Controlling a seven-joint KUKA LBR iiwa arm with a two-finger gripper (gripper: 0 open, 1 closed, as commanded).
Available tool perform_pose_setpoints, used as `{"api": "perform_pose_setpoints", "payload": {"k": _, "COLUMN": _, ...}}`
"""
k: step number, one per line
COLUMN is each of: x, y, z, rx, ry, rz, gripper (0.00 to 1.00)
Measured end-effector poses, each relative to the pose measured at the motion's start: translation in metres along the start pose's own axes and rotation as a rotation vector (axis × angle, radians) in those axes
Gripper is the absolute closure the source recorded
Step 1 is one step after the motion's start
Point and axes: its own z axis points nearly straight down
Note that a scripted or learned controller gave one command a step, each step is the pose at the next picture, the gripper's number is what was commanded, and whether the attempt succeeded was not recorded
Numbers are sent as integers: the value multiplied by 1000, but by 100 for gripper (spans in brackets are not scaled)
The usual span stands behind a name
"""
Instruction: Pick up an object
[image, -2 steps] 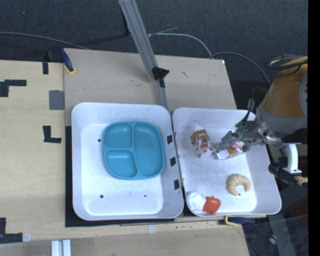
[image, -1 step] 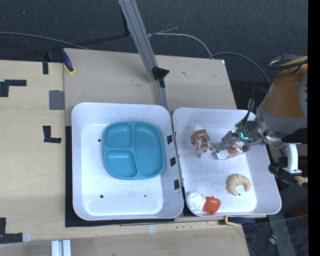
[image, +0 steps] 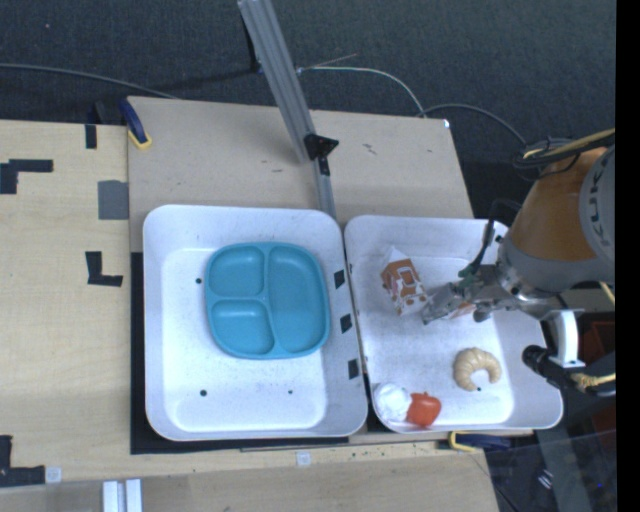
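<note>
I see the pincer (image: 432, 310) low in the right bin (image: 520, 405), just beside the small brown-and-white object (image: 401, 281), presumably aligned for pickup; finger spacing cannot be determined.

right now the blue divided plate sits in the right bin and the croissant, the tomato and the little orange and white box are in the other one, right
Not quite: the camera view shows the blue divided plate in the left bin, not the right one. The croissant, the tomato and the little orange and white box are in the other one, the right bin.
</note>
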Motion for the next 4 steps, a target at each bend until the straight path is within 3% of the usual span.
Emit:
{"api": "perform_pose_setpoints", "payload": {"k": 1, "x": 7, "y": 0, "z": 63, "rx": 1, "ry": 1, "rz": -1, "gripper": 0}}
{"api": "perform_pose_setpoints", "payload": {"k": 2, "x": 7, "y": 0, "z": 64, "rx": -6, "ry": -1, "rz": 0, "gripper": 0}}
{"api": "perform_pose_setpoints", "payload": {"k": 3, "x": 8, "y": 0, "z": 54, "rx": -5, "ry": 0, "rz": -1, "gripper": 100}}
{"api": "perform_pose_setpoints", "payload": {"k": 4, "x": 15, "y": -4, "z": -4, "rx": -11, "ry": -1, "rz": -1, "gripper": 100}}
